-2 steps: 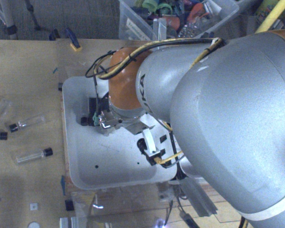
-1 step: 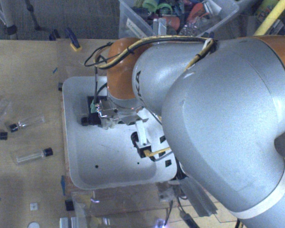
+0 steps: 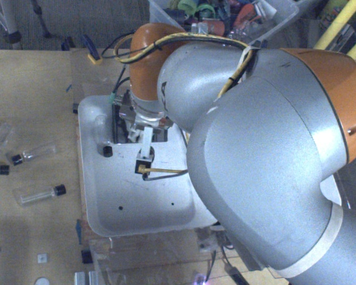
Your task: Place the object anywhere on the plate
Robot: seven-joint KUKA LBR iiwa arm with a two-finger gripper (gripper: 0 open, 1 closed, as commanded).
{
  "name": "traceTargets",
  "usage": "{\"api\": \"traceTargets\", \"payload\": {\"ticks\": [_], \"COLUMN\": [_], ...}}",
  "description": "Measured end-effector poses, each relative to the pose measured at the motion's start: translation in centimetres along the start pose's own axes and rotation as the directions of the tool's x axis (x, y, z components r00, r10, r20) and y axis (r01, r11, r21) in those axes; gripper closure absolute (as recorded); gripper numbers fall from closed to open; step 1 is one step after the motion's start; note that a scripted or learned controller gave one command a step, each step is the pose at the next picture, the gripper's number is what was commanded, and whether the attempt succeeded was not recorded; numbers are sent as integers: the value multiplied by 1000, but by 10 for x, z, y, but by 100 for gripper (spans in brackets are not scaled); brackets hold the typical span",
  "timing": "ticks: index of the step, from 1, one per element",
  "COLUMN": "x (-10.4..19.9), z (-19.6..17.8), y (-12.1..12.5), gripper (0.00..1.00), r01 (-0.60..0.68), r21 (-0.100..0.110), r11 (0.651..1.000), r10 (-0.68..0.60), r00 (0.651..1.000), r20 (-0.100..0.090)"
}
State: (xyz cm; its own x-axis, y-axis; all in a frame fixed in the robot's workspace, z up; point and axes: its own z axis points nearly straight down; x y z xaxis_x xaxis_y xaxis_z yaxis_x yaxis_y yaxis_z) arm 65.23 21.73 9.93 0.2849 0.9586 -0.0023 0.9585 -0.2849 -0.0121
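Camera view looks down at a slant on a shallow white bin set on a tan wooden bench. On the bin's floor, close to its left wall, lies the black object. It is small, squat and dark all over, with a rounded outline, matt against the pale plastic. Its finer shape is too small to make out, though in colour and size it resembles the caps on the vials outside the bin. It rests alone on bare floor, apart from the wall.

The gripper hangs over the upper middle of the same bin. It sits below the orange band of the grey arm, which reaches in from the right and covers most of that side. The black object sits just to the left of the gripper and a little lower in the view, near it but apart, with a strip of white floor between the 2. Whether the gripper is released or clenched cannot be told from this angle.

Further down the bin floor are 2 tiny dark specks, well apart from each other and from the black object. On the bench to the left lie 3 clear vials with black caps, on their sides. Beyond the bench, at the top, stands a clear tub heaped with colourful items.
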Motion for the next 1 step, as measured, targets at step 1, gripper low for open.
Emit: {"api": "traceTargets", "payload": {"ticks": [1], "x": [12], "z": [4], "y": [9], "gripper": [100], "r01": [-45], "r21": [7], "r11": [999], "r10": [45], "r00": [999], "r20": [7]}}
